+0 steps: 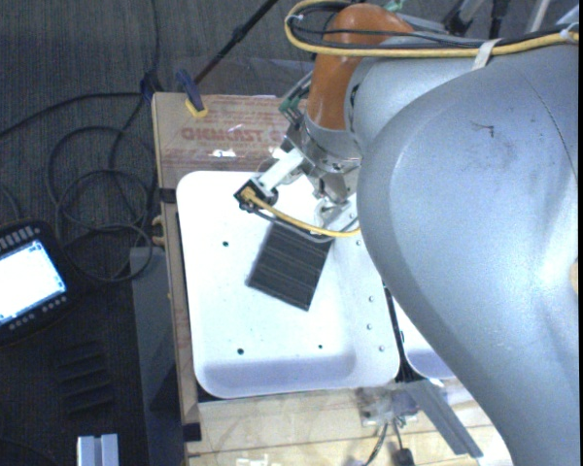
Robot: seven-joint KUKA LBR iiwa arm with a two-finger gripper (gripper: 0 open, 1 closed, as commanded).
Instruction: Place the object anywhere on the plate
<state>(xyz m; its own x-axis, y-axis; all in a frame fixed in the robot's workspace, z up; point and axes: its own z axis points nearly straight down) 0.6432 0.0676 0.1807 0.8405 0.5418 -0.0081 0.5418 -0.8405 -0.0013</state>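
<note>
The grey arm [466,212] reaches in from the right and covers most of the right bin [423,362]. Its gripper [321,197] hangs over the back of the left bin [272,357]. A dark ribbed pad [290,268] lies tilted on that bin's floor, just below the gripper. A pendant [19,280] glows at left

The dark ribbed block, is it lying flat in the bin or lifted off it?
Cannot tell for sure. The dark ribbed block appears over the left bin's floor, just below the gripper; contact is unclear.
</note>
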